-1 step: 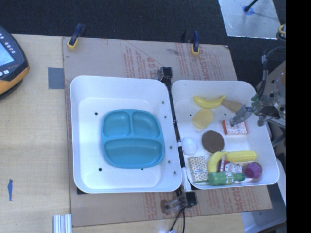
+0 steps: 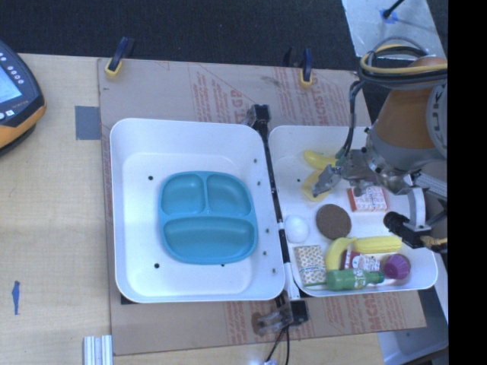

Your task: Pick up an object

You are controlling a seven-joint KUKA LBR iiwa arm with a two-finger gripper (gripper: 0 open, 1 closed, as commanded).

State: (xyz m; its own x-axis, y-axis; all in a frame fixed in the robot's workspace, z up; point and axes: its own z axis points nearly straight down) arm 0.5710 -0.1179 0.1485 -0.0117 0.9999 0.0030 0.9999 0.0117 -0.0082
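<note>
From above, my gripper [image 2: 329, 177] hangs in the right bin [image 2: 283, 147], and whether it's parted or closed, I cannot tell. A yellow piece [image 2: 315, 159] lies at its 11 o'clock, a brown disc [image 2: 333, 220] at 6.

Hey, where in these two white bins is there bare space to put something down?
Left white bin: bare floor rings the blue divided plate, widest along the far wall and the left wall. Right white bin: a bare patch in the far left corner, beside the yellow pieces. Its near half is crowded: brown round disc, white ball, yellow corn cob, green bottle, purple piece.
</note>
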